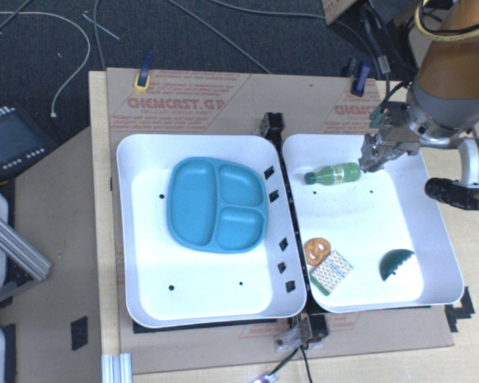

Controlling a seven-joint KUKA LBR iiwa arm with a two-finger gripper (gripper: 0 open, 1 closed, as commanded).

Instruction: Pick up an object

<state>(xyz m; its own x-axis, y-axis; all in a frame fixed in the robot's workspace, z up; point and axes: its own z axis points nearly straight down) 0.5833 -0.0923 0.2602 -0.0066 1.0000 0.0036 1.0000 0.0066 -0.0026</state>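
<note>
The right bin (419,214) holds a small green bottle (334,175) lying on its side near the far wall, a pretzel (317,250), a checked packet (330,272) just below the pretzel, and a dark green wedge-shaped piece (396,263) at the near right. My gripper (370,163) hangs over the far part of the right bin, its tip right beside the bottle's right end. Nothing shows between its fingers from this angle. The left bin (144,278) holds a blue divided plate (217,204).
A black divider with clips (281,214) runs between the two bins. The arm's grey wrist and orange band (453,62) tower over the right bin's far right corner. Cables (64,22) lie on the floor beyond the bench.
</note>
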